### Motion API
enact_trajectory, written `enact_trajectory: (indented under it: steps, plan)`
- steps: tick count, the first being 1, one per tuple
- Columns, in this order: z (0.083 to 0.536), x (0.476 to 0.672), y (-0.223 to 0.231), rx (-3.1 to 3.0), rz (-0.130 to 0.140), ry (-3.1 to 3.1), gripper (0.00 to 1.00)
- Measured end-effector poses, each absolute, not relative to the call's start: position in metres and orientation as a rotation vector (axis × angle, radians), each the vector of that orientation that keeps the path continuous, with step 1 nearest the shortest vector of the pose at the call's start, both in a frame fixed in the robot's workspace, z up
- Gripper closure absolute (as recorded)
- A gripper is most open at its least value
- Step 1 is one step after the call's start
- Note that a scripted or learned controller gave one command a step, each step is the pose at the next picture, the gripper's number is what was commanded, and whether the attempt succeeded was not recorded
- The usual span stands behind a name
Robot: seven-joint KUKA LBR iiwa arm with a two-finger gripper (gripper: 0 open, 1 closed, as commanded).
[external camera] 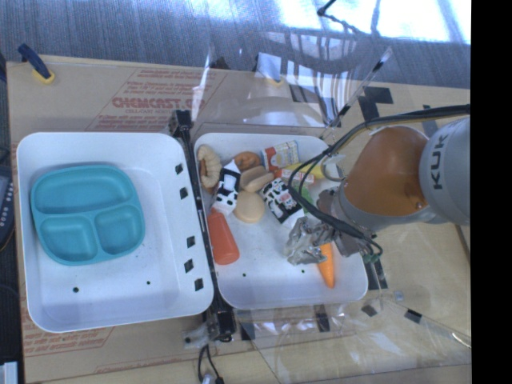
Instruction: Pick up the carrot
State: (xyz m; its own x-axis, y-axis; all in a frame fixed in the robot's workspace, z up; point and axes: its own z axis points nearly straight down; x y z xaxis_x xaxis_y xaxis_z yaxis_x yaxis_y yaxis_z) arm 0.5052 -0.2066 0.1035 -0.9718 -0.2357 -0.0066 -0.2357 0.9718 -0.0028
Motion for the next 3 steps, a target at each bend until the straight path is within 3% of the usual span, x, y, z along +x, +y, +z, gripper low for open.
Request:
enact_trajectory:
  steps: [1,2,3]
  plan:
    - [0.186,0.513,-0.21,-0.884,-0.007,3.007,1.0]
    - [0.184,0.512,-0.209,-0.885,-0.004,3.01,0.0]
    - [0.092,0.512,-0.209,-1.036,0.004,2.965,0.0]
